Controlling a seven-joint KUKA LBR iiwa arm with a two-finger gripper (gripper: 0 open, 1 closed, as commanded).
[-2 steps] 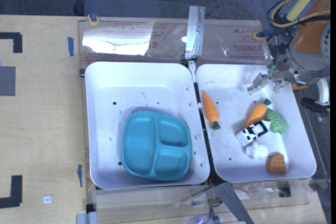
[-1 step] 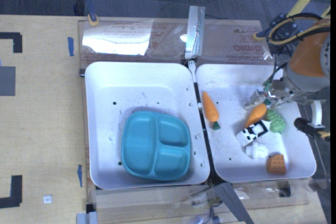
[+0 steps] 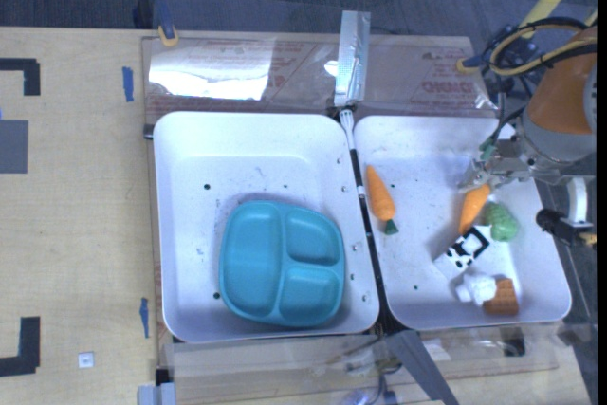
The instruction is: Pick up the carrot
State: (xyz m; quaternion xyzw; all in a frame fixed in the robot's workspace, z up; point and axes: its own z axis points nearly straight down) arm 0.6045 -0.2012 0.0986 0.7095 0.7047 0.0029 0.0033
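My tool point(image 3: 500, 168), finger state indeterminate, hovers at the second carrot's point(image 3: 472, 207) 1 o'clock tip; the other carrot point(image 3: 380, 195) lies at 9 o'clock, risking a glancing miss.

Two orange carrots in the right bin — one point(image 3: 380, 195) by the divider, another point(image 3: 472, 207) farther right.

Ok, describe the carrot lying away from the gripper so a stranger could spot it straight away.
Start with the right bin, the one without the blue divided plate. Along its left wall, close to the divider between the bins, lies a small orange carrot with a green stub at its lower end. Unlike the second carrot beside the gripper, it lies alone, with no other items touching it.
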